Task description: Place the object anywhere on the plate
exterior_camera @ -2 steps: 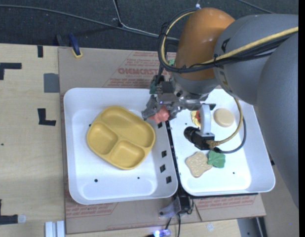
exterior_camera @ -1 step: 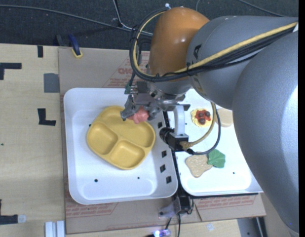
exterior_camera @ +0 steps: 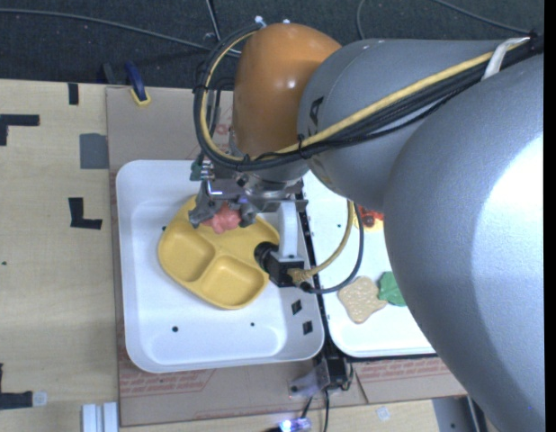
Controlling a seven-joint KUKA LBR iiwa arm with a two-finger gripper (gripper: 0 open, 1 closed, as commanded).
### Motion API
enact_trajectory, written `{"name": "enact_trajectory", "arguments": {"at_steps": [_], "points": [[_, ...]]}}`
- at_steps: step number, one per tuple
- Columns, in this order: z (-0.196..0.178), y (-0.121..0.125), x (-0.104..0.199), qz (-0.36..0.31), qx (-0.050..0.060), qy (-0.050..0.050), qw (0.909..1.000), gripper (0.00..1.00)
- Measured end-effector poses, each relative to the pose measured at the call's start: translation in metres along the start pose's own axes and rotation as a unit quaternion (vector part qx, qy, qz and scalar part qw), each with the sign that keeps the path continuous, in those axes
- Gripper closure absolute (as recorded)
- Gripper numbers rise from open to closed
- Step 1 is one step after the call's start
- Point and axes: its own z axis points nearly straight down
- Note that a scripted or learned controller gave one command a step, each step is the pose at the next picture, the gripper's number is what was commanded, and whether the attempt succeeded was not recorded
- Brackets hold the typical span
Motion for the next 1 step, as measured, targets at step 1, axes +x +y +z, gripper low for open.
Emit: {"name": "enact_trajectory", "arguments": {"at_steps": [1], "points": [[-0.0005, 0.0005, -0.0022, 0.001, 0.0, 0.0, 1.0, 0.0]]}}
